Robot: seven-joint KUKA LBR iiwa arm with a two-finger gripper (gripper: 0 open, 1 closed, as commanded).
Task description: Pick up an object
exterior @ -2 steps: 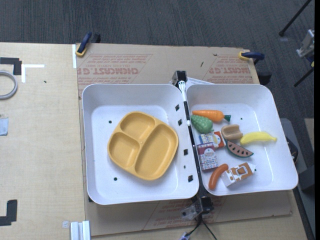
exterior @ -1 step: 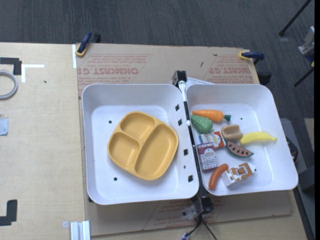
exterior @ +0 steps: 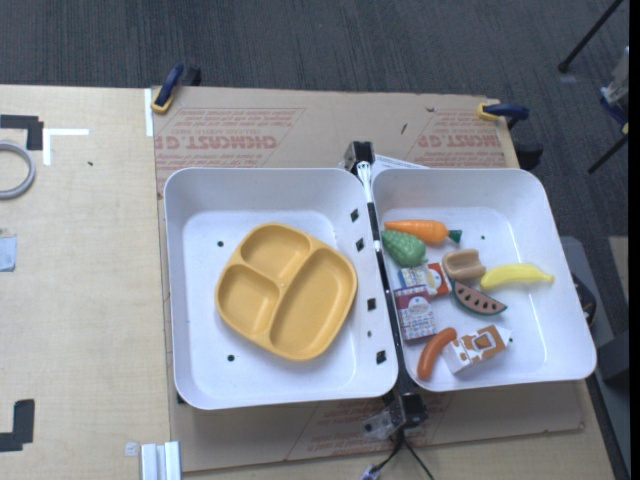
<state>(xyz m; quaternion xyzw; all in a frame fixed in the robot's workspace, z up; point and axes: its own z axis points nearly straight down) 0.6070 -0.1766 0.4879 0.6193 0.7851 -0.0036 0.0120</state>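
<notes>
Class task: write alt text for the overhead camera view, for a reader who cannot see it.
Two shallow white bins sit side by side on a cardboard-covered bench. The left bin holds a yellow divided plate; the right bin holds toy food, including a carrot, banana, watermelon slice and sausage.

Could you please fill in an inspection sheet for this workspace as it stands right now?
Surface: wooden bench with a cardboard sheet under two white bins, left bin and right bin.
Job's things: right bin holds a carrot, green vegetable, banana, watermelon slice, bread roll, sausage and small cartons.
Clutter: yellow divided plate in the left bin; tape roll at the bench's left edge.
Grippers: nothing seen.
Cables: thin leads below the bins' join.
Surroundings: dark carpet; clamps on the cardboard.
</notes>
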